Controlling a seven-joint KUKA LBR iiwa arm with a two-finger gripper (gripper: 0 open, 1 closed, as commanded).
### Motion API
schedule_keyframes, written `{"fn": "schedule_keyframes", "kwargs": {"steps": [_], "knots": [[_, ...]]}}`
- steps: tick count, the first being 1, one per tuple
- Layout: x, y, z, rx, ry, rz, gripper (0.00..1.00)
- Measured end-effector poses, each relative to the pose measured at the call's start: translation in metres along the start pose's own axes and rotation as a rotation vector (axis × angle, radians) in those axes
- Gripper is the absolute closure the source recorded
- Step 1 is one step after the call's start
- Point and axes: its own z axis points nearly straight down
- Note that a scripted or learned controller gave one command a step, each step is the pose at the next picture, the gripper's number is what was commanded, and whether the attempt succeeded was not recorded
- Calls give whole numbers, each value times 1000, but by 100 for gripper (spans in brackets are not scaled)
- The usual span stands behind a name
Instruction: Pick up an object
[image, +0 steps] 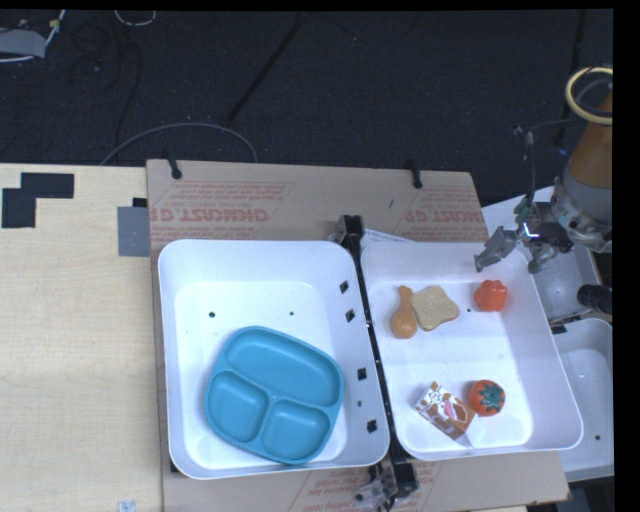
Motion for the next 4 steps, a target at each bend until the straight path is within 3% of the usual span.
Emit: {"fn": "schedule_keyframes", "kwargs": {"steps": [2, 3, 4], "knots": [[12, -6, 105, 0, 1, -1, 0], [11, -4, 91, -5, -1, -2, 100], [16, -2, 29, -11, -2, -2, 100]]}}
